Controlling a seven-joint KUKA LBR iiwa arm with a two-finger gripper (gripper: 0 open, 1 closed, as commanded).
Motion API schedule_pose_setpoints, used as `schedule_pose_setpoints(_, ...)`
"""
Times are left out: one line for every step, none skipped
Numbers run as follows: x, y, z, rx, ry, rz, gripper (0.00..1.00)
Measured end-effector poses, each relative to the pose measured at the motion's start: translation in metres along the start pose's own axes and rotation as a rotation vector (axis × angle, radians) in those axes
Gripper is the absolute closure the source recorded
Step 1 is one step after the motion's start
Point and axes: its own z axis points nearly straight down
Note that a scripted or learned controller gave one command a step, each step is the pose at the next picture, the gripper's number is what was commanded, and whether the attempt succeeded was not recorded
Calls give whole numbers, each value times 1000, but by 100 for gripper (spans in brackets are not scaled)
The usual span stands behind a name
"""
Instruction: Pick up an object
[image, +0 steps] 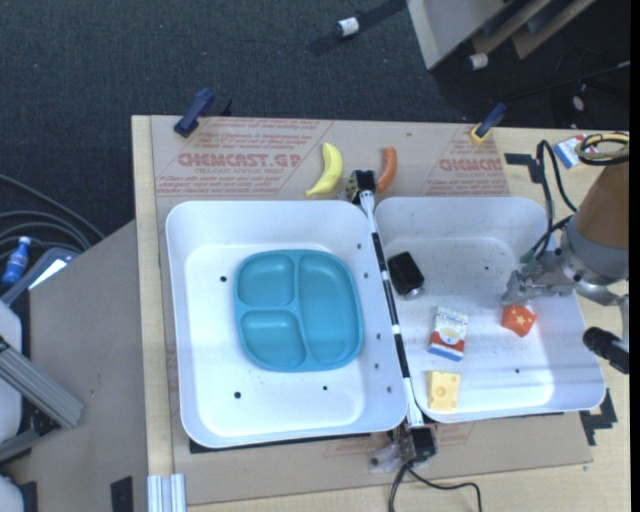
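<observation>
The right bin (470, 225) holds a small orange-red block (517, 320), a white carton with red and blue print (449, 333), a yellow wedge with holes (444, 390) and a black object (404, 272). My gripper (522, 292) reaches in from the right and hangs low at the bin's right side. It sits just above and behind the orange-red block, very close to it. Nothing is visibly lifted. The carton lies about a hand's width to the gripper's left.
The left bin (200, 240) holds a blue divided plate (298, 308). A yellow banana (325, 170) and an orange sausage-shaped toy (386, 168) lie on the bench behind the bins. A black divider (385, 300) runs between the bins. Cables hang near the arm at right.
</observation>
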Motion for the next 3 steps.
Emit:
schedule_pose_setpoints(0,0,0,0,0,0,0)
schedule_pose_setpoints(35,35,20,0,-1,-2,0)
schedule_pose_setpoints(9,102,19,0,-2,-2,0)
